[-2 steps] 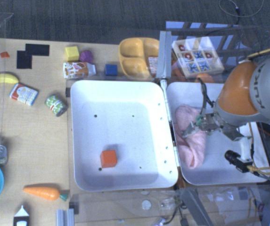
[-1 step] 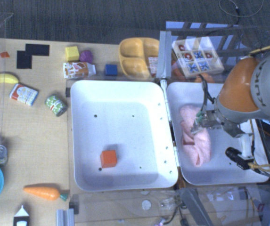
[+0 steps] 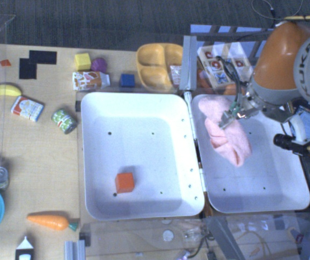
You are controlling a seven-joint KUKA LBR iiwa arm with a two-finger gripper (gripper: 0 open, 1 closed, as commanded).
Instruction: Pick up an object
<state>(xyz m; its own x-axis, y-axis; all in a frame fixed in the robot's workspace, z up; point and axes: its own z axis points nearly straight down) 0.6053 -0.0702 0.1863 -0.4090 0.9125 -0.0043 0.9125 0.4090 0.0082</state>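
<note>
Pink cloth (image 3: 226, 131) | right bin's (image 3: 274, 196) upper-left, near rim | claw (image 3: 231, 114) over it, grip unclear

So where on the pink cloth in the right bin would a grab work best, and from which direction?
Probably from straight above, on the raised fold near the middle of the pink cloth. It lies crumpled and stretched diagonally across the right bin, so a bunched ridge gives more to pinch than the flat edges. The pincer is over its upper part, close to such a fold.

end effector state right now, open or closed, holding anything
End effector: over the pink cloth in the right bin; open or closed cannot be told, nor any hold on the cloth.
</note>
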